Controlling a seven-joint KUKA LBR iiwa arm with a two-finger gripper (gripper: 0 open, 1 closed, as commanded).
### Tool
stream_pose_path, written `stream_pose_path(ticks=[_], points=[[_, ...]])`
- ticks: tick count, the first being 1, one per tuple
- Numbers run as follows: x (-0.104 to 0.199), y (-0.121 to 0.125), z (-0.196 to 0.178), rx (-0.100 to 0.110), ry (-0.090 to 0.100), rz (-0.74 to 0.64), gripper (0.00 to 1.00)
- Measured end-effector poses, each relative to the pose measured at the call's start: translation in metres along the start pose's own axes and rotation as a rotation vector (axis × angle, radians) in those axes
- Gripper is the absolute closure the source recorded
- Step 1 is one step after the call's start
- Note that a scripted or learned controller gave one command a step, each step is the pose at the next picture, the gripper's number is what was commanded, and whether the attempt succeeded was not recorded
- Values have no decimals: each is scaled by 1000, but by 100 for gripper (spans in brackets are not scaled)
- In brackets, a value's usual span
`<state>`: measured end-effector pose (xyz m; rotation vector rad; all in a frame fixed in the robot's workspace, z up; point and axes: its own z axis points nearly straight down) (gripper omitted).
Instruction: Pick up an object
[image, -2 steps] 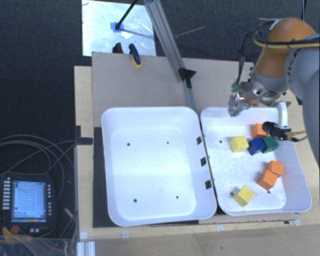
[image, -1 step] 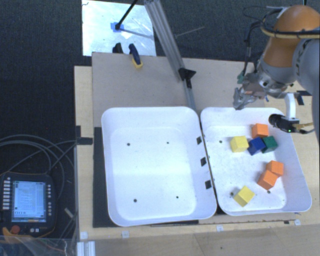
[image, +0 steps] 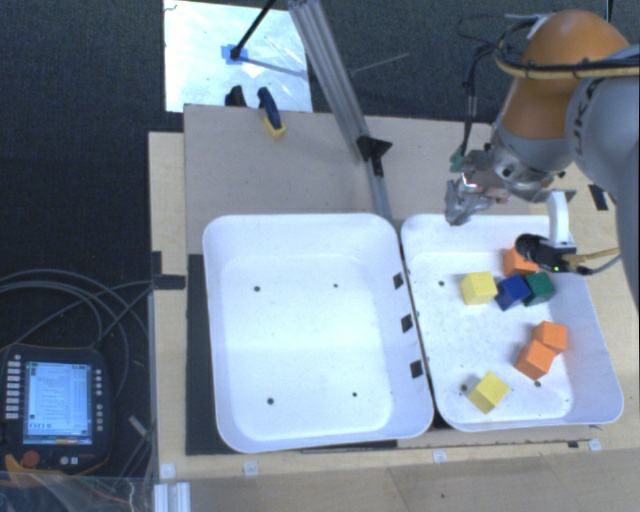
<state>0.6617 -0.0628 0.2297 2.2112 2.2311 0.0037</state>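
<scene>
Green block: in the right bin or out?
In. The green block lies inside the right bin, near its far right side, touching the blue block.

Two bins sit side by side on a table. Seven blocks lie in the right bin: a cluster of four toward its far side, three nearer its front. The left bin touches its left wall. A handheld screen lies well left of that.
</scene>
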Motion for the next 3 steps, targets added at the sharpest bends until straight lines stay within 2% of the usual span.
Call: stream_pose_path(ticks=[2,3], points=[[99,-19,-21,0,1,-2,100],[146,-44,-17,3,0,-2,100]])
